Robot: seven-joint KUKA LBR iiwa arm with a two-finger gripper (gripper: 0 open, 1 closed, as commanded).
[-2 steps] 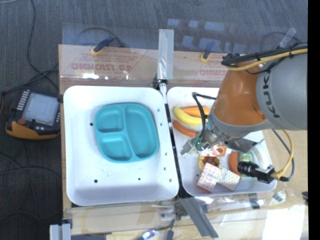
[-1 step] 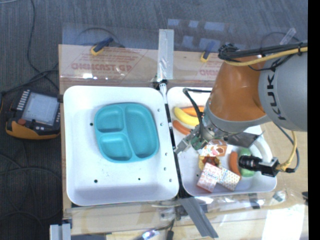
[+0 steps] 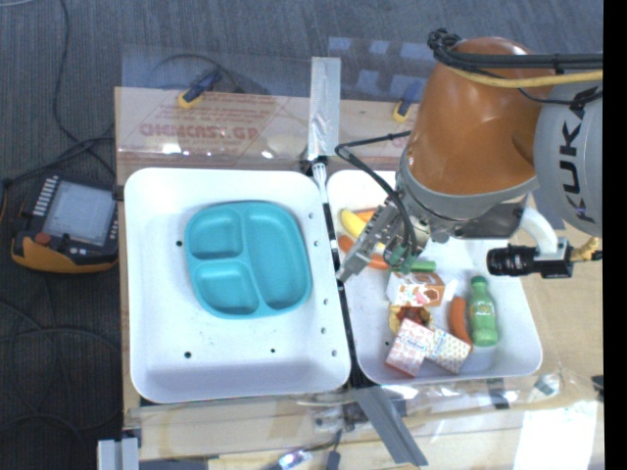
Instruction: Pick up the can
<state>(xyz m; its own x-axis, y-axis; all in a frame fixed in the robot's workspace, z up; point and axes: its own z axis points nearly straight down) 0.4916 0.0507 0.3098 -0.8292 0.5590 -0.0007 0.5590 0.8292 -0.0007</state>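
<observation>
A tabletop [image 3: 235, 116] seen from above at a slant carries 2 shallow white bins side by side.

Nearest the viewer, along the front wall of the right-hand white bin [image 3: 509, 360], a cluster of small goods lies jumbled together, probably tipped in loose rather than arranged: a pale pink and white carton [image 3: 411, 349], a second small printed box [image 3: 451, 351] touching it, an orange carrot-shaped piece [image 3: 458, 314] and a green plastic bottle [image 3: 481, 311] lying just beside it. Just behind them sits a small box with a red and white picture label [image 3: 417, 290].

To the left, the left-hand white bin [image 3: 157, 360] holds 1 thing: a turquoise plastic tray with 3 compartments [image 3: 248, 258], lying flat near its middle.

Farther back in the right bin, the 2-finger end effector [image 3: 377, 248] hangs low near the dividing wall, tilted down and to the left, over a yellow banana-shaped piece [image 3: 351, 223] and something orange. It is too blurred to tell how wide it stands or whether it grips anything.

No object can be clearly made out as the can; it may lie hidden beneath the arm.

Behind and above, the grey arm with its broad orange band [image 3: 470, 116] covers the rear of the right bin, reaching in from the right.
</observation>
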